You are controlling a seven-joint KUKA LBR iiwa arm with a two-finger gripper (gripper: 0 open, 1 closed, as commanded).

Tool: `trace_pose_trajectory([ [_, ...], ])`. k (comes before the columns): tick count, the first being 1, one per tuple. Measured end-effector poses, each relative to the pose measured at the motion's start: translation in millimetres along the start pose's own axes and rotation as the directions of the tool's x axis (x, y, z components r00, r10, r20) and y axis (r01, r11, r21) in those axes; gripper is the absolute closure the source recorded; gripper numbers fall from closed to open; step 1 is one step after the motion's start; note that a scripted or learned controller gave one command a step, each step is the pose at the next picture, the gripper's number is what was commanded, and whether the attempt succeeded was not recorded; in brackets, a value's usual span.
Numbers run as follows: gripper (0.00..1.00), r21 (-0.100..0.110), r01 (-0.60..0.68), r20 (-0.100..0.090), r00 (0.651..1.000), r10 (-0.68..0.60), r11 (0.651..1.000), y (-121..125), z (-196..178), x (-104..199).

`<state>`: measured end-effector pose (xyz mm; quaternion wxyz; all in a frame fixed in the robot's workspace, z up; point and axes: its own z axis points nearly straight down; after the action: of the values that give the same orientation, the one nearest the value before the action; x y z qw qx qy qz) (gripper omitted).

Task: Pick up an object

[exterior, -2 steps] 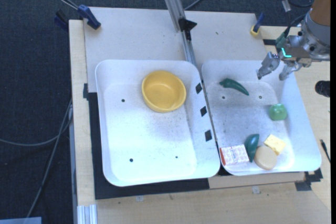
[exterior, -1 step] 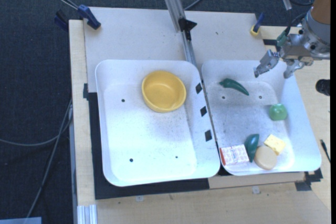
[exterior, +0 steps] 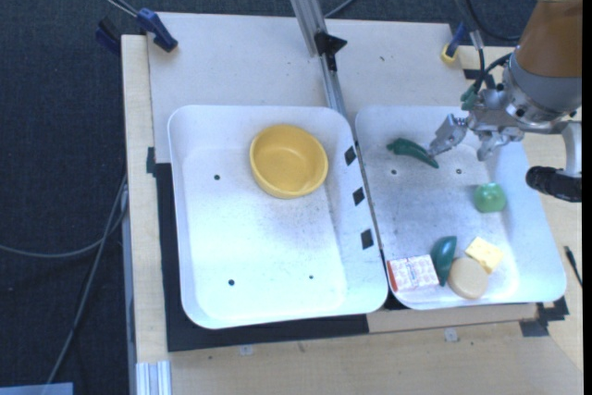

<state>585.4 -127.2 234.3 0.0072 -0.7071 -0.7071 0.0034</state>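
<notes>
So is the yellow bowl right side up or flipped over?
Right side up. The bowl sits in the left bin, its hollow inside facing up.

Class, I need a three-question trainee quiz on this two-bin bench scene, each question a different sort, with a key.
1. True or false: the round yellow plastic bowl sits in the right white bin.
2. Which lies nearest the gripper? A) dark green curved toy B) red-and-white printed carton C) pale yellow cheese-like wedge
3. Fill in: the light green round ball lies in the ____ bin.

Key: 1 false; 2 A; 3 right.
</notes>
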Motion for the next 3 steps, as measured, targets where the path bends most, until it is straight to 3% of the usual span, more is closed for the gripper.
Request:
trace_pose_trajectory([
  [2,0.00,0.001,-0.002,-0.001,1.000,0.002,1.000,-13,122,-3],
  [3,1.00,-0.008,-0.001,-0.002,1.000,0.001,1.000,-11,106,-3],
])
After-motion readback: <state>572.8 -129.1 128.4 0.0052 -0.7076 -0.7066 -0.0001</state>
